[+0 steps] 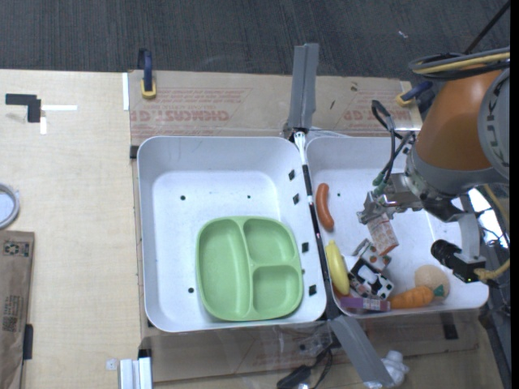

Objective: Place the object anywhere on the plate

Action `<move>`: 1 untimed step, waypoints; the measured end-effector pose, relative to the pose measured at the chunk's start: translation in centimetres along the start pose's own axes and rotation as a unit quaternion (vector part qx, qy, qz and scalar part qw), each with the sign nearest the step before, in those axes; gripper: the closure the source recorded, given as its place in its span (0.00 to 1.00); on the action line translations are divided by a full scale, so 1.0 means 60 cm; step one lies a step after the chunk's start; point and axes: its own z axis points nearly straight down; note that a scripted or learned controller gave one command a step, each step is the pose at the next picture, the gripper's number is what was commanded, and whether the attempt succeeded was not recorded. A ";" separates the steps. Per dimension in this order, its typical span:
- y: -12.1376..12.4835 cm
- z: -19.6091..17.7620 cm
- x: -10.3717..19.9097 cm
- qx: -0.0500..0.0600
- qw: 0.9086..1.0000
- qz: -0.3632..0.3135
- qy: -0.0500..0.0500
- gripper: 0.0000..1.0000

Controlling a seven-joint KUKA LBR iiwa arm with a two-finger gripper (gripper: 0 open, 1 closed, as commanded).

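Now the gripper (379,211) hangs over the right bin (422,241), and whether it is open or closed cannot be told. Just below it lies a small packet (383,237). Farther from the gripper, a sausage (325,206) and a banana (336,267) lie by the bin's left wall; a carrot (409,298) lies near its front. Beyond that wall, the green plate (248,267) sits in the left bin (162,217).

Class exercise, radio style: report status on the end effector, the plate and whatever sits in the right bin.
End effector low over right bin. Green plate in left bin, nothing on it. Sausage, banana, carrot beside the arm.
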 end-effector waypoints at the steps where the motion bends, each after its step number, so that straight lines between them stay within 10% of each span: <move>1: 0.023 -0.025 0.108 0.000 0.997 -0.081 0.000 1.00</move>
